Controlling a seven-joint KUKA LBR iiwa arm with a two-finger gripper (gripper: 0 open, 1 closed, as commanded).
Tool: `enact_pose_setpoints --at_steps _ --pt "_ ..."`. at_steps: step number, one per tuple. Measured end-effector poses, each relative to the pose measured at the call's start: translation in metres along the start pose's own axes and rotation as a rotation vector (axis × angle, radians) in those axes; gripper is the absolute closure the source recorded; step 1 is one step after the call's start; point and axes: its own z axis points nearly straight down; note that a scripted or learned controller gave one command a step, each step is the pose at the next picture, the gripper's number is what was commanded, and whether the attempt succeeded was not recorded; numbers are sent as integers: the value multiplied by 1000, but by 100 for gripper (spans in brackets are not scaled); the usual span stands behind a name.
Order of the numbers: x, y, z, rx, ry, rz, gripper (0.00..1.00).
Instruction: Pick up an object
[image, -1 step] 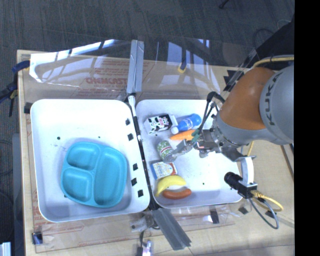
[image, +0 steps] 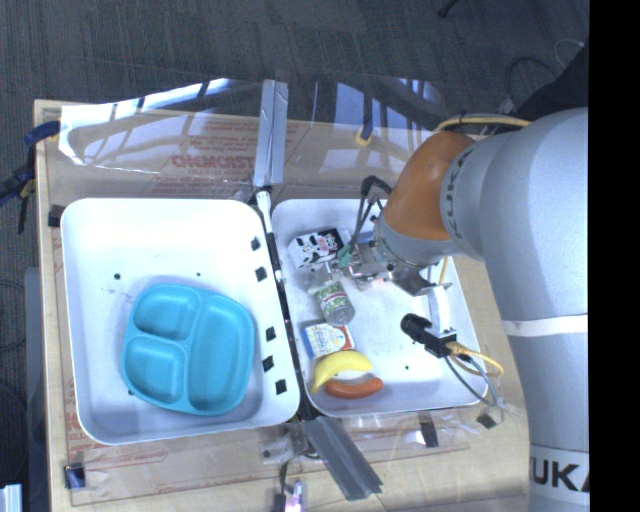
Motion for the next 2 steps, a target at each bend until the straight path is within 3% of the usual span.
enact_pose_setpoints --at_steps 1,2 --pt "0 0 -8 4 0 -5 100" --pt "25 24 -97 0 -1 106 100"
